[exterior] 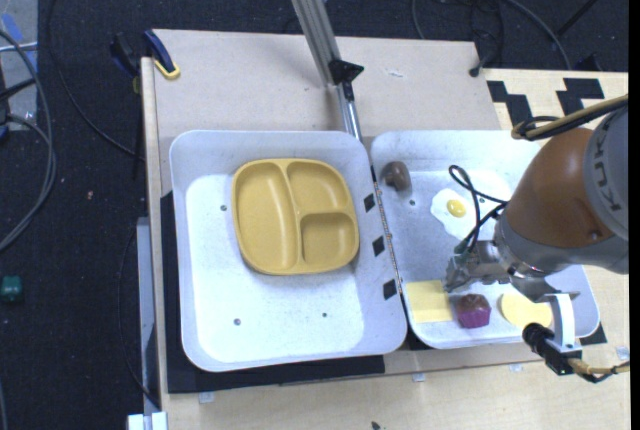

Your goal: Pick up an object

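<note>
A tan bench point(410, 78) holds two white bins. In the right bin point(420, 153), the gripper point(466, 276) hovers above a small purple block point(473, 311); grip state unclear. No readable writing.

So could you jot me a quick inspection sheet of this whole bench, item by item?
Surface: wooden bench bearing two white bins, left and right.
Job's things: right bin holds a fried-egg toy, brown lump, yellow square slab, purple block, pale yellow disc.
Clutter: yellow divided plate in left bin.
Gripper: gripper above the purple block.
Cables: black, on the floor.
Surroundings: metal pole, dark floor.
</note>
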Robot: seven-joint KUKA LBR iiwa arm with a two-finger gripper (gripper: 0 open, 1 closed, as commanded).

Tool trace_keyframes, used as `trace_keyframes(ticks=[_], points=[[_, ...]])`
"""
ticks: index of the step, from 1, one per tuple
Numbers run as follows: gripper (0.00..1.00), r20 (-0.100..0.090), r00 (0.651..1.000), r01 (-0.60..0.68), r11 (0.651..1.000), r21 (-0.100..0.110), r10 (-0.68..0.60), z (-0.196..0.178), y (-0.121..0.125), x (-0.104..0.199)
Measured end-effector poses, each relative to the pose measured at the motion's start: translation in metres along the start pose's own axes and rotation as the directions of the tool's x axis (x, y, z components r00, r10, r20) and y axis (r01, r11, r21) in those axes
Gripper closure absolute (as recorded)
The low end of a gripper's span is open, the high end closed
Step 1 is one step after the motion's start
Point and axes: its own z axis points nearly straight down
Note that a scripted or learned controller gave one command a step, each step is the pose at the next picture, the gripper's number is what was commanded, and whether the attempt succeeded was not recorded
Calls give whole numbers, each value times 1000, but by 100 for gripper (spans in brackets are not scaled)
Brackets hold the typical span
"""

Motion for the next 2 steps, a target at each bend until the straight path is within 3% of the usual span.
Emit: trace_keyframes(ticks=[2], points=[[100,3,1000,6,1000,-6,-6,-124,10,5]])
